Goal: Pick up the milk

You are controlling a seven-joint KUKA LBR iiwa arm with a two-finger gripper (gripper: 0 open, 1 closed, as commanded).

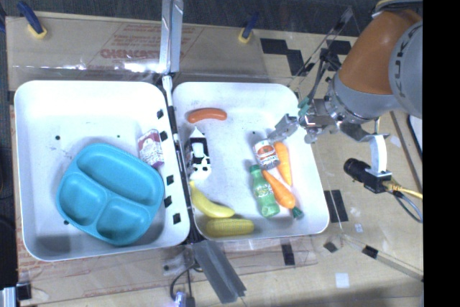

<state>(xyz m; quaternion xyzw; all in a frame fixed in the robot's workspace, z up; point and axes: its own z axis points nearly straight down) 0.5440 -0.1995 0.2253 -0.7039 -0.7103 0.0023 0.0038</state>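
Corn (230,227) lies well off from my gripper (287,124); milk (199,155) unpicked across the bin; grip state, I cannot tell.

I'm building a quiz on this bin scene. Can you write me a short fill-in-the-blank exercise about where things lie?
1. The blue divided tray lies in the ___ bin.
2. The milk carton with cow spots lies by the right bin's ___ wall.
3. The sausage lies in the ___ bin.
4. The banana lies beside a yellow ___.

Missing words: left; left; right; corn cob
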